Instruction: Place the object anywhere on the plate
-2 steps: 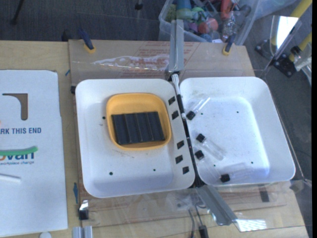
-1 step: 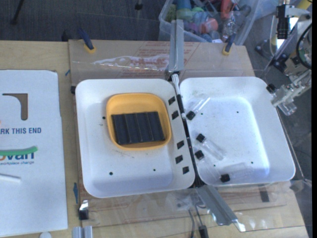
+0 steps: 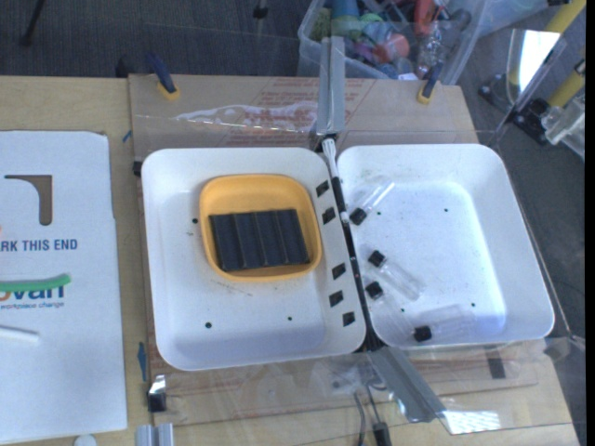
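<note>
A yellow, rounded-square plate point(image 3: 214, 201) sits in the middle of the left white bin point(image 3: 177, 286). On the plate lies a dark grey, ribbed rectangular object point(image 3: 258, 240). It rests flat, fills most of the plate's floor, and its long side runs left to right.
The right white bin point(image 3: 465, 240) adjoins the left one along a central seam with several small black clips point(image 3: 337, 272). A white printed board point(image 3: 56, 277) lies at the bench's left. A clear tub of colourful items point(image 3: 390, 17) stands behind the bins.
</note>
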`<action>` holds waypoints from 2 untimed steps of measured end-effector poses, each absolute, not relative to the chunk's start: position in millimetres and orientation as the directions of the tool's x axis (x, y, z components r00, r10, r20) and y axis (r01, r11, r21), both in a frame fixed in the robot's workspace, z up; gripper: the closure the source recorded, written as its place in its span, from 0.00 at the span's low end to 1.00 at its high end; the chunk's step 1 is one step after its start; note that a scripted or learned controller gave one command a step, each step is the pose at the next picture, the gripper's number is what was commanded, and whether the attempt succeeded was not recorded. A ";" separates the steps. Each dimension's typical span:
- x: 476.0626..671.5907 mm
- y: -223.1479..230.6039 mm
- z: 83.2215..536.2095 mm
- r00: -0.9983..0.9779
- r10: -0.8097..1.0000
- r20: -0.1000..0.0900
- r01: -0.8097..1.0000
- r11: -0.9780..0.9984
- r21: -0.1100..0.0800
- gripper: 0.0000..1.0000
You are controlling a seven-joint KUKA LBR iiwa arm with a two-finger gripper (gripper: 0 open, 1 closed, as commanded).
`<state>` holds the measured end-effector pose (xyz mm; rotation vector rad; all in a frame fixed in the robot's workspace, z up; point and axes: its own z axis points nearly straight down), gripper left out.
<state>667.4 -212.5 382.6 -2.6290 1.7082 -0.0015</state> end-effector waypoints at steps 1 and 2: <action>668.1 -204.1 435.0 0.681 -0.732 0.000 -0.732 -0.681 -0.005 1.00; 668.0 -211.5 434.4 0.895 -0.445 0.001 -0.445 -0.895 -0.005 1.00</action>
